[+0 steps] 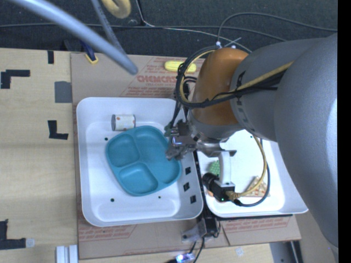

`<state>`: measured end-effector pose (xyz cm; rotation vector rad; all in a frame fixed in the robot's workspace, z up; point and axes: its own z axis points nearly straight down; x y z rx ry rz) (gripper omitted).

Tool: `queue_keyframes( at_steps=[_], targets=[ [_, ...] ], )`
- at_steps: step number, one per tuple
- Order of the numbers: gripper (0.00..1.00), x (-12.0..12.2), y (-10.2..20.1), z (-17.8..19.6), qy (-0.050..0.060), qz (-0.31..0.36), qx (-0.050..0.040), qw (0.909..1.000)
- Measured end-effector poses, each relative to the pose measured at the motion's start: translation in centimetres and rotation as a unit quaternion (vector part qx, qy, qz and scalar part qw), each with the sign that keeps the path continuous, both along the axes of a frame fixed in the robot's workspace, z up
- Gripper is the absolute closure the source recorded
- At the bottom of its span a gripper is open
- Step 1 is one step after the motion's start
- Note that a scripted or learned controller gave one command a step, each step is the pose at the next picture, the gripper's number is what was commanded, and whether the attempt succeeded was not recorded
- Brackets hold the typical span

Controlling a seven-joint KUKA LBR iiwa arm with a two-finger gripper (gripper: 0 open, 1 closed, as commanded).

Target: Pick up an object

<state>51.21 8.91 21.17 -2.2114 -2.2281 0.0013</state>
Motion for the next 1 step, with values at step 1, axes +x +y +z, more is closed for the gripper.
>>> queue_keyframes(
  at_steps=[1],
  targets=[
    [0.0, 0.0, -0.33, 0.01, 0.0, -0.002, -0.0008, 1.0]
  ],
)
